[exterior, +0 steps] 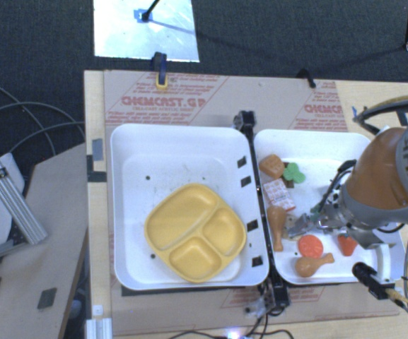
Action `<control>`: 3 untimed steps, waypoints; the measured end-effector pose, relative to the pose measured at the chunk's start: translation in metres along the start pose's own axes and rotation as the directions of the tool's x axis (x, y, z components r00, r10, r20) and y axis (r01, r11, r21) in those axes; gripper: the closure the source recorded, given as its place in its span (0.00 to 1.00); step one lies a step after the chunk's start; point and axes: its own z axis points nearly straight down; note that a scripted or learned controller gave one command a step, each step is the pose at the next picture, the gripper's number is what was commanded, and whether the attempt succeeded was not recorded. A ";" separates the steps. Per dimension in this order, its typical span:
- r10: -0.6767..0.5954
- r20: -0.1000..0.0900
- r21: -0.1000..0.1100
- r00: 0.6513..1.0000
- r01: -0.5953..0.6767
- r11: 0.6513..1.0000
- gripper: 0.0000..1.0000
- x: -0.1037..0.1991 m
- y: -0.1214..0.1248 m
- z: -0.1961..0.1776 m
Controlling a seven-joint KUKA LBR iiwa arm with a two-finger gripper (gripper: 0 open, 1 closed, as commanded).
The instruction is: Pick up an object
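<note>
Round orange-red tomato, glossy, beside a brown drumstick.

Yellow divided tray in left bin

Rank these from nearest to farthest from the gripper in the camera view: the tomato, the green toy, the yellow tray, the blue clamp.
1. Tomato, just below the gripper, in the right bin.
2. Green toy, above the gripper, toward the back of the same bin.
3. Yellow tray, to the left, in the left bin.
4. Blue clamp, far up and left, at the back edge of the bench.
</note>
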 end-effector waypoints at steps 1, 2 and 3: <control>-0.005 -0.004 -0.003 1.000 0.005 1.000 0.00 0.073 0.001 -0.094; -0.002 0.000 -0.001 1.000 0.002 1.000 1.00 0.068 0.001 -0.101; -0.001 0.000 0.000 1.000 0.001 1.000 0.00 0.068 0.001 -0.100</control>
